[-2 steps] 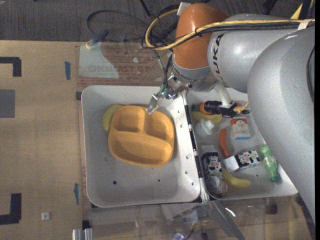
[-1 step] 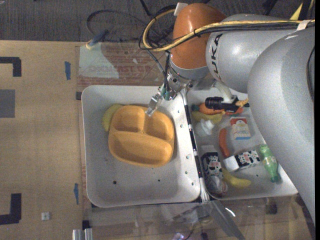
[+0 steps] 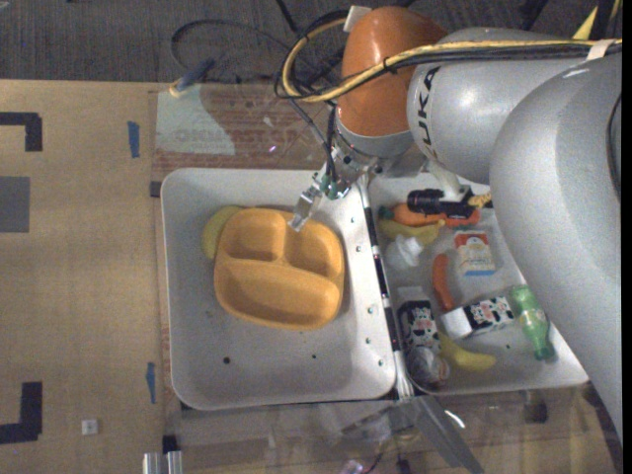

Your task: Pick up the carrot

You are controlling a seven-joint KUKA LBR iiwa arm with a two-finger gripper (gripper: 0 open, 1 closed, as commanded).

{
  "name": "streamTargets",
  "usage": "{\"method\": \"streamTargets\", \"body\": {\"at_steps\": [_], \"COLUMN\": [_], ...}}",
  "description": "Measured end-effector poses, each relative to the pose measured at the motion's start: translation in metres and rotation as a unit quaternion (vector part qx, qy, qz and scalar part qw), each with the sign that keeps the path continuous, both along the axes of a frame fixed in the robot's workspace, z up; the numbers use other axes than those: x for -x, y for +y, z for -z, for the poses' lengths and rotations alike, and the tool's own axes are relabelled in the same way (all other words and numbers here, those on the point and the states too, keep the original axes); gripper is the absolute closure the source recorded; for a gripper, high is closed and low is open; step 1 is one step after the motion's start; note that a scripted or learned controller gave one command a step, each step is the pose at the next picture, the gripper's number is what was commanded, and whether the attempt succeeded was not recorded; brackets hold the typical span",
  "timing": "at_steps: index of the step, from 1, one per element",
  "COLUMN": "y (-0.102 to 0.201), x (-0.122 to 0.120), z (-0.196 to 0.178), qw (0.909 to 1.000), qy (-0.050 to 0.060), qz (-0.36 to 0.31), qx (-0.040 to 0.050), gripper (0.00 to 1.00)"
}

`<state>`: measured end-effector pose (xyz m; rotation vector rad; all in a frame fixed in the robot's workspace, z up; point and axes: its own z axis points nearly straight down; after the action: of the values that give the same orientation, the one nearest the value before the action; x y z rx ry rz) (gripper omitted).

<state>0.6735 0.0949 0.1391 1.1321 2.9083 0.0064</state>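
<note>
Evidently your carrot [image 3: 405,211] lies ungripped because the jaws, open or closed I cannot tell, hover well apart, above the orange tray [image 3: 281,282].

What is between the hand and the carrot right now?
Only the adjoining walls of the two white bins. The hand hovers over the orange divided plastic plate in the left bin; the small orange carrot lies in the right bin, just past the divide, beside a yellow banana.
</note>
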Motion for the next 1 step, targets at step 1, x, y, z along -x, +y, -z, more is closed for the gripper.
{"method": "streamTargets", "body": {"at_steps": [1], "y": [0.0073], "x": [-0.0002], "z": [0.0009], "qw": [0.9974], "qy": [-0.004], "qz": [0.071], "qx": [-0.0049], "gripper": [0.0]}}
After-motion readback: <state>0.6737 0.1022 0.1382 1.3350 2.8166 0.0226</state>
